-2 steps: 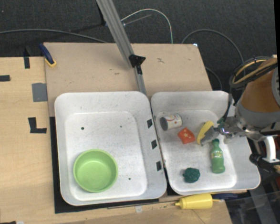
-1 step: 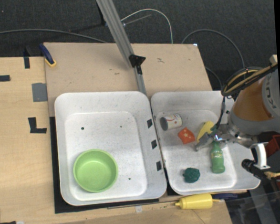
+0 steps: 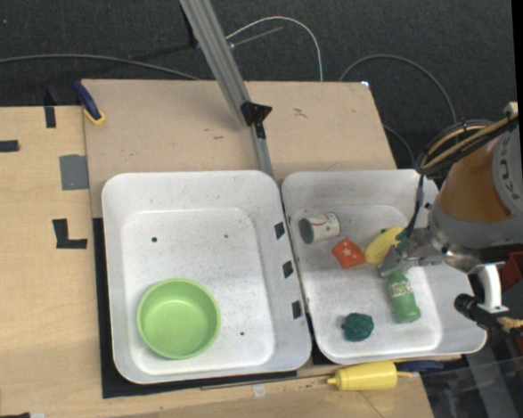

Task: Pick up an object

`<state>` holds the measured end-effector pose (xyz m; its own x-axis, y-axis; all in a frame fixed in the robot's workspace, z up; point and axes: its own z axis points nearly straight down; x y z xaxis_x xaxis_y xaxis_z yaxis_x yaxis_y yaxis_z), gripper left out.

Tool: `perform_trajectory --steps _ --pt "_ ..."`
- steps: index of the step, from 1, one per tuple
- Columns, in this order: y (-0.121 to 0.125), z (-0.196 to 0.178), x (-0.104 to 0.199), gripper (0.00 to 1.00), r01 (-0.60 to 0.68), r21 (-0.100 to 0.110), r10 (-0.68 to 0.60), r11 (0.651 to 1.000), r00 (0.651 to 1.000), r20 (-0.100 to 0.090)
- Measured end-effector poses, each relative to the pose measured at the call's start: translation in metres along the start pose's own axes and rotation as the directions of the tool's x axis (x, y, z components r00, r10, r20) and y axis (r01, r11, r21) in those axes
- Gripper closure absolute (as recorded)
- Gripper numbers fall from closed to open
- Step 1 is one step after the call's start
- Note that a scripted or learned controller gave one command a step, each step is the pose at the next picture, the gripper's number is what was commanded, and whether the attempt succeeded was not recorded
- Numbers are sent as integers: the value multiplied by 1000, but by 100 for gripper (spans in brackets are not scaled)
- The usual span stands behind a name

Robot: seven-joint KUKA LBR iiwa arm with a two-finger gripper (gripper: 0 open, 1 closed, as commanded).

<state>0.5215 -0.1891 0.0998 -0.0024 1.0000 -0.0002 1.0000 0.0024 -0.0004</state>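
The right bin (image 3: 314, 191) holds several items. A small white and grey cup (image 3: 320, 227) lies on its side near the bin's back left. An orange-red piece (image 3: 348, 254) sits beside a yellow piece (image 3: 385, 240). A green bottle (image 3: 402, 298) lies toward the front right, and a dark green lump (image 3: 358, 325) rests near the front. My gripper (image 3: 397, 258) hangs low over the bin, right at the yellow piece and the top of the green bottle. The arm's orange band (image 3: 475, 193) rises behind it.
The left bin (image 3: 188, 186) holds a light green bowl (image 3: 178, 317) in its front left corner. A yellow object (image 3: 367, 377) lies on the bench in front of the right bin. A grey metal pole (image 3: 224, 59) slants down to the bins' back edge.
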Motion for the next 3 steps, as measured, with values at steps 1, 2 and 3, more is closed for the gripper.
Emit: perform_trajectory --steps 1,2,3 --pt "-1 -45 -7 100 -2 -3 2 1000 1000 1" --pt "0 -98 -7 100 -1 -4 1 1000 1000 1" --pt "6 -110 52 100 5 0 -5 1000 1000 -2"
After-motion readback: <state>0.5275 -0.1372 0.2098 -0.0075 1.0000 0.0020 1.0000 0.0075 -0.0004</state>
